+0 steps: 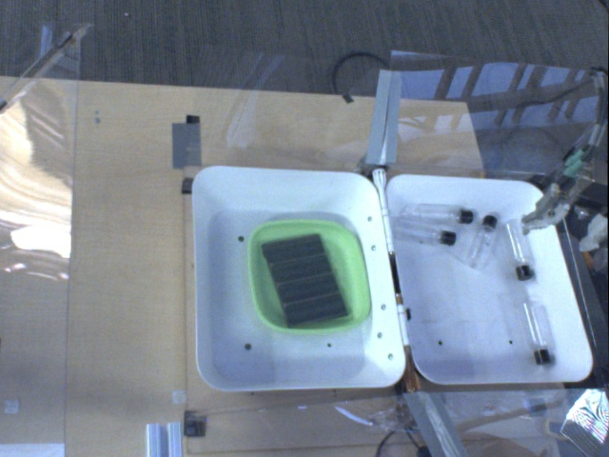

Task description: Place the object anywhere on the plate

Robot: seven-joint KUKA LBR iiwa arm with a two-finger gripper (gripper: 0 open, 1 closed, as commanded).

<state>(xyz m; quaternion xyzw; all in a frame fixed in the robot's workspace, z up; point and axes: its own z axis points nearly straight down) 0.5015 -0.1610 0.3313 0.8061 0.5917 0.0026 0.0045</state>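
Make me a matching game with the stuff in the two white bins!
Things:
1. green plate
2. dark ridged block
3. clear tubes with black caps
4. metal divider bar

Places:
A. lying scattered in the right bin
B. sitting on the floor of the left bin
C. standing beyond the bins, where they meet
D. lying on top of the green plate

Pairs: 1-B, 2-D, 3-A, 4-C
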